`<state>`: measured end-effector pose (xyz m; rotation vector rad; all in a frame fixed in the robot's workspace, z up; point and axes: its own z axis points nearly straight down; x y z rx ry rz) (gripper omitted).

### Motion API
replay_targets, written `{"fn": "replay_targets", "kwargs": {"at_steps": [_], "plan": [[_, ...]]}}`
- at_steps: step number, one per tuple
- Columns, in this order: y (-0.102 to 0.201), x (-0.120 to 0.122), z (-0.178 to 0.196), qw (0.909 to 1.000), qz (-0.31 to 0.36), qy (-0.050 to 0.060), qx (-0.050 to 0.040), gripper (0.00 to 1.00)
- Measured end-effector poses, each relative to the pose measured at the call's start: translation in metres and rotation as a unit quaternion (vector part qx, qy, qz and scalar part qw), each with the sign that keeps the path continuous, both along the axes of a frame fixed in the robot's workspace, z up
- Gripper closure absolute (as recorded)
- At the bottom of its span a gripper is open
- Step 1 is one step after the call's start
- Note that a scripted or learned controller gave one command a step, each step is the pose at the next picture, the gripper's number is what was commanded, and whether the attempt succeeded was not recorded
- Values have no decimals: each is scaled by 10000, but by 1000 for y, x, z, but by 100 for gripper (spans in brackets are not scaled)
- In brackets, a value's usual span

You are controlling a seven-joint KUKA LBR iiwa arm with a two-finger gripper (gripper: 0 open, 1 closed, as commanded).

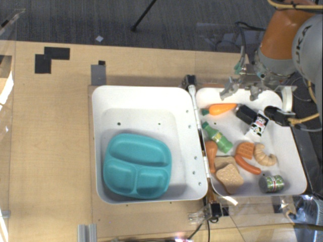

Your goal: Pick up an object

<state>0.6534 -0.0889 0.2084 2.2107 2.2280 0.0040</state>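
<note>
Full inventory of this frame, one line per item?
Tray: 1, teal, left bin.
Carrot: 1, orange, right bin, far end.
Black box: 1, right of carrot.
Green bottle: 1, right bin, left side.
Croissant: 1, tan, right bin.
Sausage: 1, orange-red, right bin middle.
Bread: 1, tan, near end.
Can: 1, green, near right corner.
Bins: 2, white, side by side.
Gripper: 1, grey, over right bin's far edge.

Two white bins sit side by side: the left bin (101,135) holds one teal divided plate (137,165). The right bin (295,158) holds one carrot (222,109), one green bottle (218,138), two sausages (248,165), one croissant (265,155), one bread slice (230,176), one can (272,183).
</note>
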Motion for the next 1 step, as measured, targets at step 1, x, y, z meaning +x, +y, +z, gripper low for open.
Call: {"fn": "replay_targets", "kwargs": {"at_steps": [1], "plan": [[2, -7, -118, 9998, 179, 25, 9, 0]]}}
